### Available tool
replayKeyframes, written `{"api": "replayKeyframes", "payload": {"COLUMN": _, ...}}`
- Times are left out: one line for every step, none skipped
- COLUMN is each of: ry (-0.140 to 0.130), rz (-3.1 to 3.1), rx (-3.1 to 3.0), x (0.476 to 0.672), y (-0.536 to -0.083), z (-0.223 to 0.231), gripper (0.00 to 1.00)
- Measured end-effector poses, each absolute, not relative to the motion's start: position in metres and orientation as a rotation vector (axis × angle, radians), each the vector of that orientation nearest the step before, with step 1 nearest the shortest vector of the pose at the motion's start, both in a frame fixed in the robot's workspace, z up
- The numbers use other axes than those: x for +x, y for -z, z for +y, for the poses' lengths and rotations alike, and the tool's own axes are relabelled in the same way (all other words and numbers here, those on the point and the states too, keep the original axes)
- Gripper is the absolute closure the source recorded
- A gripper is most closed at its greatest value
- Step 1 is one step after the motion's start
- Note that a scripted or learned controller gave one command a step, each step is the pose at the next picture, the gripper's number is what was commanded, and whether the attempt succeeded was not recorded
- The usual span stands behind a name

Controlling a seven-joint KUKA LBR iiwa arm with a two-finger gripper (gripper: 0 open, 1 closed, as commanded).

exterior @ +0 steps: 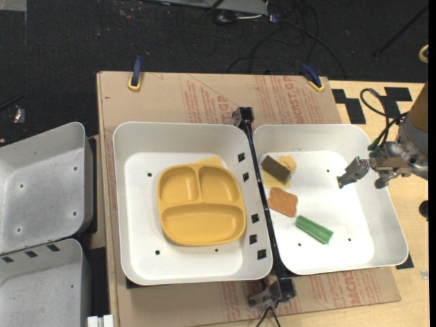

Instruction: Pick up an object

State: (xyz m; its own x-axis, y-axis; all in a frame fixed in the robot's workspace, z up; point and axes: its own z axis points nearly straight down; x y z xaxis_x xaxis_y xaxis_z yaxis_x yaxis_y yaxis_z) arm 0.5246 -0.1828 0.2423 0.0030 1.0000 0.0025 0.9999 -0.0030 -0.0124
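A grey robot arm reaches in from the right side of the view, and its claw [354, 172] hangs over the right-hand part of the right bin [381, 251]. The view does not make clear whether the claw is parted or closed, and nothing can be seen held in it.

Two shallow white bins sit side by side on a cardboard-covered worktop [177, 101]. All loose objects in the right bin lie to the left of the claw. Farthest up and left of it is a dark brown block [275, 168], its long side running diagonally from upper left to lower right, resting against a pale yellow piece [288, 163] that pokes out behind it. Below that, and lower left of the claw, lies an orange-brown slab [283, 201], roughly rectangular and tilted along the same diagonal. Nearest the claw, below and to its left, lies a green stick [314, 229], long and narrow, also pointing from upper left to lower right. The green stick and the orange-brown slab lie close together but apart.

Bare white bin floor lies under the claw and between it and the three objects. The bin's right wall rises just right of the claw.

The left bin [136, 182] lies well to the left of the claw, past the dark divider [259, 189] where the two bins meet. It holds a yellow divided plate [201, 205] with three compartments.
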Motion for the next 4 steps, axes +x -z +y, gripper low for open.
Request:
{"api": "replayKeyframes", "payload": {"ry": -0.001, "rz": -2.222, "rx": -2.221, "x": 0.527, "y": -0.249, "z": -0.182, "gripper": 0.0}}
{"api": "replayKeyframes", "payload": {"ry": -0.004, "rz": -2.216, "rx": -2.222, "x": 0.529, "y": -0.198, "z": -0.192, "gripper": 0.0}}
{"api": "replayKeyframes", "payload": {"ry": -0.004, "rz": -2.216, "rx": -2.219, "x": 0.525, "y": -0.138, "z": -0.183, "gripper": 0.0}}
{"api": "replayKeyframes", "payload": {"ry": -0.003, "rz": -2.217, "rx": -2.221, "x": 0.525, "y": -0.089, "z": -0.182, "gripper": 0.0}}
